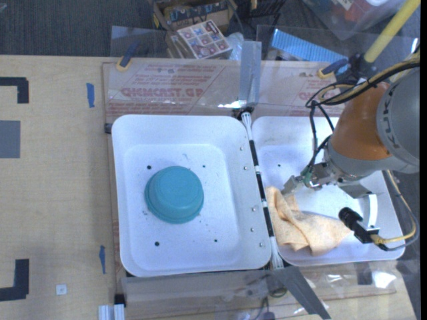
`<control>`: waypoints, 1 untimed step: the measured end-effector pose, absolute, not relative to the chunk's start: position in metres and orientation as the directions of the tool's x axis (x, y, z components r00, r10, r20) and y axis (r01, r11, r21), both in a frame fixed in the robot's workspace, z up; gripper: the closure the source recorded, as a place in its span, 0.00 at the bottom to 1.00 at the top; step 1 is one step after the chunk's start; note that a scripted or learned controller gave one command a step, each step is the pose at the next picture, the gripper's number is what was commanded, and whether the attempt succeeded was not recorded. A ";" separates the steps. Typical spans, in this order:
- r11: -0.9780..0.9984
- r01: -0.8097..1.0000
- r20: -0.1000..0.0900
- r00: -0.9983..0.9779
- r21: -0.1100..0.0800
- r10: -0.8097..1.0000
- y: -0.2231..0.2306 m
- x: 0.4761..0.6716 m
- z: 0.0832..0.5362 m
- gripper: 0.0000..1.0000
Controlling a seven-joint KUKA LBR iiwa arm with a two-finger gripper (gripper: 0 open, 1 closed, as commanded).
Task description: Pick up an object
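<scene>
Red lettering on the clear panel [175, 84] behind the bins is too faint for you to read. The cloth [308, 227] lies in the right bin [280, 142], just below the gripper [291, 185].

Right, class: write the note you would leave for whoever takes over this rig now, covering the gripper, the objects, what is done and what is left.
Gripper: low in the right bin, at the upper edge of the yellow cloth; nothing visibly held.
Yellow cloth: crumpled at the right bin's front left.
Teal bowl: upside down in the middle of the left bin, untouched.
Done: arm is in place by the cloth.
Left: grasp and lift an object.
</scene>
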State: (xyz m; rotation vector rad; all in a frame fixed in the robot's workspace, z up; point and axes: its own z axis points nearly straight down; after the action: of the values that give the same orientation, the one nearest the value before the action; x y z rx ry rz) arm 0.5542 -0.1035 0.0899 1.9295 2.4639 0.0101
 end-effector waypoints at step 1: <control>0.249 0.968 -0.001 -0.249 0.001 0.968 -0.073 0.539 0.185 0.00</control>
State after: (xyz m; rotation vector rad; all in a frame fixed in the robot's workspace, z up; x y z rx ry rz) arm 0.5385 -0.0727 0.1849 1.9239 2.4815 0.0006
